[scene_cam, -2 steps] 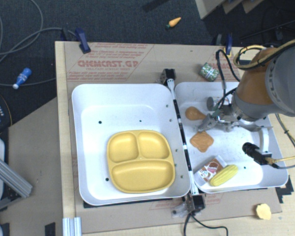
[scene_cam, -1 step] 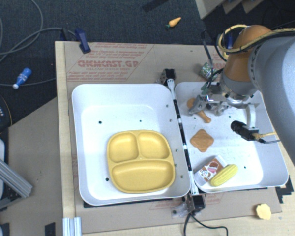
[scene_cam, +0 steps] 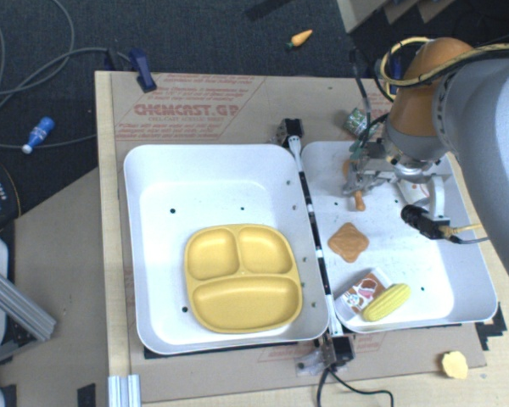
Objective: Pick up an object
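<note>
We see the hand (scene_cam: 362, 179) low in the right bin (scene_cam: 467, 299), over a small orange piece (scene_cam: 357, 198); we cannot tell its state. A brown cookie (scene_cam: 349, 242) lies just below, corn (scene_cam: 387, 302) nearer the front.

We look down from high above the desk (scene_cam: 195, 100), tilted a bit, maybe from its front. We see both white bins (scene_cam: 153, 185), and the arm (scene_cam: 483, 117) comes in from the right.
</note>
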Robot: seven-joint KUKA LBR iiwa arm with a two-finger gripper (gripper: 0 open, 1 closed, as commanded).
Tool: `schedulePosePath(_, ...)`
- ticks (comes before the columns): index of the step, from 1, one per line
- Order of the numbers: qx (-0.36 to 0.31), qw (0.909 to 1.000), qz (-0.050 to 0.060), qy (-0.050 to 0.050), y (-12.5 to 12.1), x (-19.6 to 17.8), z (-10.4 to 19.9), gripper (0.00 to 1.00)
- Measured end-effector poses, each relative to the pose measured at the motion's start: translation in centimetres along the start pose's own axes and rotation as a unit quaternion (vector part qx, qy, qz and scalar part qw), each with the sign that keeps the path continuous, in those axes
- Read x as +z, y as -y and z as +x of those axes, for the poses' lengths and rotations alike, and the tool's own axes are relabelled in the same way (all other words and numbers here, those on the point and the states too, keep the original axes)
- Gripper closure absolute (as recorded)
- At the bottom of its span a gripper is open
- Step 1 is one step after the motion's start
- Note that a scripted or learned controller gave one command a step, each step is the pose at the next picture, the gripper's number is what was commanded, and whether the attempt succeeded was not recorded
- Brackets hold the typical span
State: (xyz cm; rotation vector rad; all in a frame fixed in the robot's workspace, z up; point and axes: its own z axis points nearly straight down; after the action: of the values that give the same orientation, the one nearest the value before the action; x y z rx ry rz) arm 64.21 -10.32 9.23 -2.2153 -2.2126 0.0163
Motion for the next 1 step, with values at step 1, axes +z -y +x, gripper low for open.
schedulePosePath(1, -0.005, 0.9999, -0.010, -0.002, 5.28, -9.79, 8.05, 1.00)
